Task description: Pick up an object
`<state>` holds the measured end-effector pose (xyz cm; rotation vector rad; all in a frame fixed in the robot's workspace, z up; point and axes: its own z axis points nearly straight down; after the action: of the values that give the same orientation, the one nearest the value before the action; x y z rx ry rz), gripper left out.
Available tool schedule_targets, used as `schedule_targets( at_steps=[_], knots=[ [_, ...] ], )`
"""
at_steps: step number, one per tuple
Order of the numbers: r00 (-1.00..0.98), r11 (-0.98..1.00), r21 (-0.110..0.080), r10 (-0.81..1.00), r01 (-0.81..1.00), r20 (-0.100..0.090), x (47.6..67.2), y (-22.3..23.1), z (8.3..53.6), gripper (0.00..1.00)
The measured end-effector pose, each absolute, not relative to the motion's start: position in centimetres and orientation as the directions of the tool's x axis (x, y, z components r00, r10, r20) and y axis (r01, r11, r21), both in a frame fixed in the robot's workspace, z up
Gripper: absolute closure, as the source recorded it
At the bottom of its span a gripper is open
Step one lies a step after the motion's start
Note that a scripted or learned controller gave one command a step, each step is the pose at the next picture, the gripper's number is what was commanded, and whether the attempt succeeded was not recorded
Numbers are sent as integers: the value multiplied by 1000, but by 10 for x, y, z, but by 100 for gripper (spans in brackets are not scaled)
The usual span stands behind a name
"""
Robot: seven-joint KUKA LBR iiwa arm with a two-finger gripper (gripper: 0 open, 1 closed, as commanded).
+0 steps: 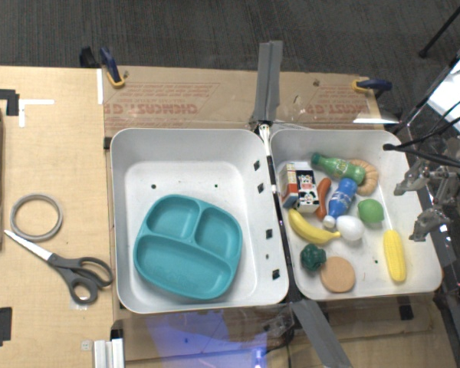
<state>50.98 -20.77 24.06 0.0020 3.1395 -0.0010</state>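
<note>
The right bin [414, 282] holds several toy foods packed together. A green bottle [337, 165] lies at the back beside a tan bread piece [367, 175]. Below them are a small white carton [299, 186], an orange carrot [323, 195] and a blue bottle [341, 198]. A green ball [370, 211], a white egg [349, 228] and a yellow banana [310, 229] fill the middle. At the front lie a yellow corn cob [395, 256], a dark green broccoli [313, 258] and a round tan cookie [338, 274].
A teal divided plate [188, 245] lies in the left bin [138, 152]. Scissors [69, 267] and a tape ring [36, 215] rest on the wooden bench at left. Metal brackets and cables [429, 198] crowd the right bin's outer edge.
</note>
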Motion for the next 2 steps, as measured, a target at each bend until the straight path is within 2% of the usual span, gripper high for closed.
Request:
schedule_targets(
  at_steps=[1, 2],
  knots=[
    [-979, 979, -1, -206, -206, -3, 531, -199, 93, 0],
    [-987, 987, -8, -160, -160, -6, 582, -153, 96, 0]
  ],
)
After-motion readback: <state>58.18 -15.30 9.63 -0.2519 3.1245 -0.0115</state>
